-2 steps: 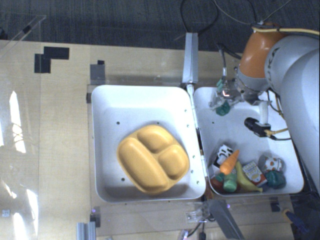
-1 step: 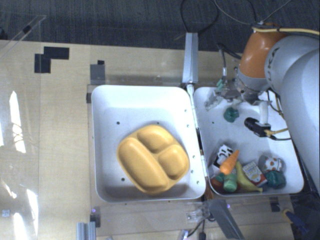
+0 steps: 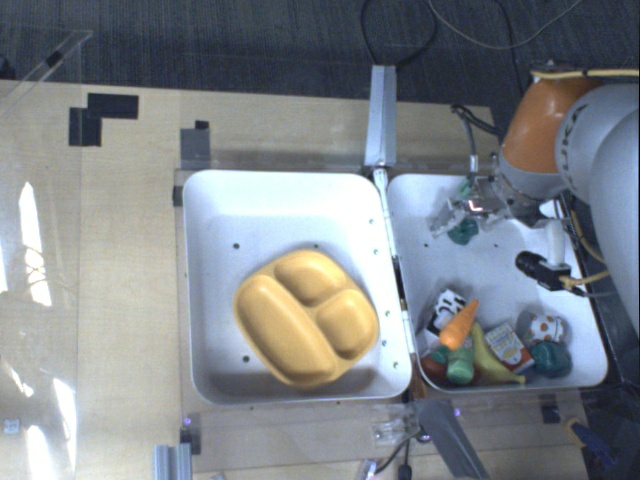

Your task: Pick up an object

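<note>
Low over the far part of the right bin, the gripper is seen at the end of the grey arm, which reaches in from the right with its orange band above the wrist. Whether anything is held, or how the gripper stands, cannot be told: the metal parts are small and glinting. A small dark teal object is seen right at the gripper's tip, touching or just beneath it; whether it is gripped cannot be told.

Along the near edge of the right bin a cluster of small objects is gathered. An orange carrot lies tilted on a black and white item. Just nearer, a green object and a red one are packed in the near left corner. A yellow banana lies beside them, with a small red and white carton to its right. Farther right a teal object sits in the near right corner, with a white and red round item just behind it. A black cylindrical part hangs over the bin's right side.

A yellow three-compartment tray is set in the left bin, near its middle and toward the near side.
</note>
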Tool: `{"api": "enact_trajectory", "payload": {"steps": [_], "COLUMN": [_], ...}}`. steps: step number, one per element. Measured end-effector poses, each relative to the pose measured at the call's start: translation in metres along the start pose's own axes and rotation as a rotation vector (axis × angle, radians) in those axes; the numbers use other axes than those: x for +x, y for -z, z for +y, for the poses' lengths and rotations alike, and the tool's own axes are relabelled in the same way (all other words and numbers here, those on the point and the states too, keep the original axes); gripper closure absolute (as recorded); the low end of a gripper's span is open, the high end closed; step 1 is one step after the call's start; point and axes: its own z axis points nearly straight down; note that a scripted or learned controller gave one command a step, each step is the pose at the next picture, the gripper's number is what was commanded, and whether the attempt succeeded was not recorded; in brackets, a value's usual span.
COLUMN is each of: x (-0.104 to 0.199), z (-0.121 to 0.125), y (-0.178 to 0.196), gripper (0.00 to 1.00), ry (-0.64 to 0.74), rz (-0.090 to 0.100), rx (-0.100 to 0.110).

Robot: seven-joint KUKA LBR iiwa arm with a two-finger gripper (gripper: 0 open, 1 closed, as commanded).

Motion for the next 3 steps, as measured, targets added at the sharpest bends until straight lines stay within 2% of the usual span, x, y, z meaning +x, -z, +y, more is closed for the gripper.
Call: {"api": "enact_trajectory", "payload": {"steps": [1, 2, 3], "x": [0.001, 0.050, 0.050], "z": [0.003, 0.023, 0.023], "y": [0.011, 0.122, 0.122], "gripper": [1.00, 1.00, 0.00], "ry": [0.004, -0.017, -0.017], "rz": [0.000, 0.001, 0.001], "rx": [-0.007, 0.002, 0.002]}}
